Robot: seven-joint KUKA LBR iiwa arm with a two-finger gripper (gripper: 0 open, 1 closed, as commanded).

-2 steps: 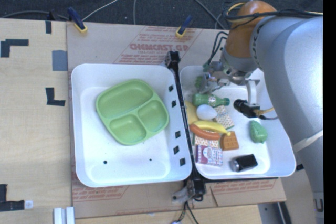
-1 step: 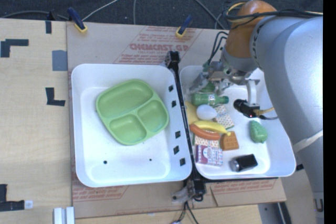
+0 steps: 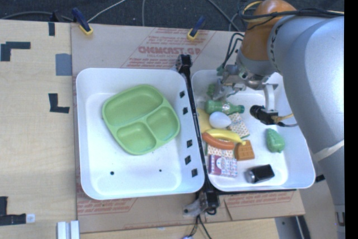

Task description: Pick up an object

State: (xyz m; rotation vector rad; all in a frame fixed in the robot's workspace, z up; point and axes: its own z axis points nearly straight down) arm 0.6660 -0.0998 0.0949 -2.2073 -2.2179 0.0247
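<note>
Nothing's lifted yet: gripper (image 3: 225, 88) is down over the green bottle (image 3: 222, 107) in the right bin (image 3: 296, 173), can't tell its grip.

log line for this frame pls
arm: over right bin | claw: low at bin's back-left, above green bottle | hold: none seen | left bin: green tray

We see a pale green divided plate (image 3: 141, 118), white bins (image 3: 89, 137), a green bottle (image 3: 222, 106), white egg (image 3: 219, 119), yellow banana (image 3: 226, 135), black cylinder (image 3: 260, 173), brown cardboard (image 3: 140, 45) with red lettering.
</note>
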